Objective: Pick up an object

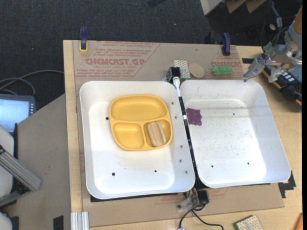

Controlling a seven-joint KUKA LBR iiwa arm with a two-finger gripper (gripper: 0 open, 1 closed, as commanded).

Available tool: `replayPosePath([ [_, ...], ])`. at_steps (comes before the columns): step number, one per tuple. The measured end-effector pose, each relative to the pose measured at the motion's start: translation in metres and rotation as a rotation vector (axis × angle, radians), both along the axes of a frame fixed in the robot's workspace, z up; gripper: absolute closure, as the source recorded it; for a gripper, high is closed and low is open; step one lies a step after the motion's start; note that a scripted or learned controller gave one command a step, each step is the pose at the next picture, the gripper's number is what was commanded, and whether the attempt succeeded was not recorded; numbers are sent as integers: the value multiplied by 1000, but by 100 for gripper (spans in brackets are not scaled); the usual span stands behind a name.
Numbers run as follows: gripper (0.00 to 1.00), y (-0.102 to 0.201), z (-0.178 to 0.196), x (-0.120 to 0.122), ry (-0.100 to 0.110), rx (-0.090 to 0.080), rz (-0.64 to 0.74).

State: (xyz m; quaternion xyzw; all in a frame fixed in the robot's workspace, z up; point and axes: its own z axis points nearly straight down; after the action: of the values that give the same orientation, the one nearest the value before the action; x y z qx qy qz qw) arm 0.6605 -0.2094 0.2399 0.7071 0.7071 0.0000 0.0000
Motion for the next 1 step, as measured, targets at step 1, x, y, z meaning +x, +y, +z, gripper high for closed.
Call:
replayPosePath([
  [1,0,-1,-125,-34,14,4,-2],
])
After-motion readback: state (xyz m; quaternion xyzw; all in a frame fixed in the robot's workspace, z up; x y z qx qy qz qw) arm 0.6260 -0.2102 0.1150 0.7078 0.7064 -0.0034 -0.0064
